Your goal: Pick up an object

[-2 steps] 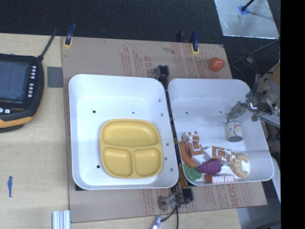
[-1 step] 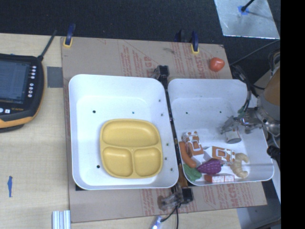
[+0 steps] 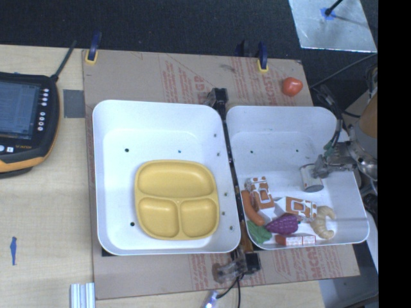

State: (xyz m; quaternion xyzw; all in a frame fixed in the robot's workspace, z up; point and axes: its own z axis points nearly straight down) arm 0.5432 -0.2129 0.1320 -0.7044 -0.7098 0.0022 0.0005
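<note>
Targets: toy food pile (image 3: 286,223) heaped at near edge of right bin (image 3: 276,124) | gripper (image 3: 313,183) hung just beyond pile, nothing seen held, jaws' state cannot be told | risk: crowded pieces may be nudged aside, grasp missed.

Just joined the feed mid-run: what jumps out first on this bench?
The yellow divided plate lying in the left bin draws the eye first. Next comes the heap of toy food along the near edge of the right bin, with the gripper reaching in over that bin's right side. A small red ball sits on the cardboard beyond the bins.
</note>
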